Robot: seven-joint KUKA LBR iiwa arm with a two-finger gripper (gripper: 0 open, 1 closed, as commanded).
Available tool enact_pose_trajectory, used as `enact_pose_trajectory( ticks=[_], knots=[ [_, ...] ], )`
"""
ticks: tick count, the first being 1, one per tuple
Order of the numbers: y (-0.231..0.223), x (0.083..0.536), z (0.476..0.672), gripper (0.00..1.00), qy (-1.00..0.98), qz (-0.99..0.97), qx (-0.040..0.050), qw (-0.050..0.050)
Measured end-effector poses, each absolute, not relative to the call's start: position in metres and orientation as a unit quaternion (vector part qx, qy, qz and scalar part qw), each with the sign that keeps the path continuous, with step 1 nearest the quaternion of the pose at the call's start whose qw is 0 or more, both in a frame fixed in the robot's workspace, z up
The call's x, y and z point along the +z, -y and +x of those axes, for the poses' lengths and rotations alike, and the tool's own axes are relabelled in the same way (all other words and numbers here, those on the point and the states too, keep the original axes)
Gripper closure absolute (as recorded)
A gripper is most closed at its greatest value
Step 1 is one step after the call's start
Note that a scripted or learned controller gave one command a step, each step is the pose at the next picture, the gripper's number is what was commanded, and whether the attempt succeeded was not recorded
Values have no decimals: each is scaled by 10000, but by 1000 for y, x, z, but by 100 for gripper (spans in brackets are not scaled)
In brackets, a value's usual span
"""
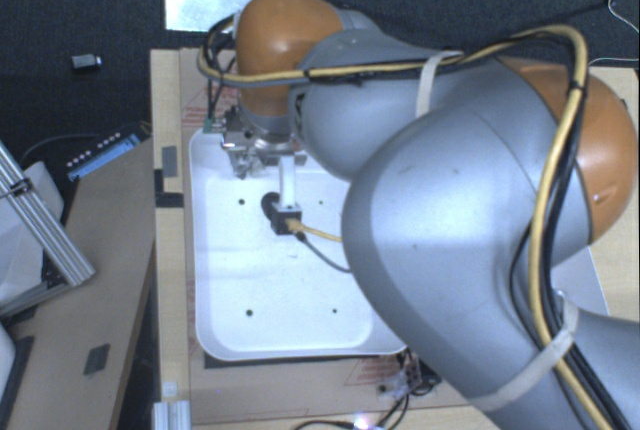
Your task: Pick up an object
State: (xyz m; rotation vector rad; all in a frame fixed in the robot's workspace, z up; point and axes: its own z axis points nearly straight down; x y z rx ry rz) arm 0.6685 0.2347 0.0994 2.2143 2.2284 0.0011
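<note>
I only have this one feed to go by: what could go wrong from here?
The gripper sits close to the back wall of the white bin, so a descent may strike it. The bin floor beside it looks bare, so a grab may catch nothing. The arm blocks much of the view, hiding any slip.
</note>
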Motion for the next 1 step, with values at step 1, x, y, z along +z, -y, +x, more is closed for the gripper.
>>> enact_pose_trajectory(
  ticks=[1],
  knots=[
    [-235,177,655,100,-7080,7062,39,13]
  ],
)
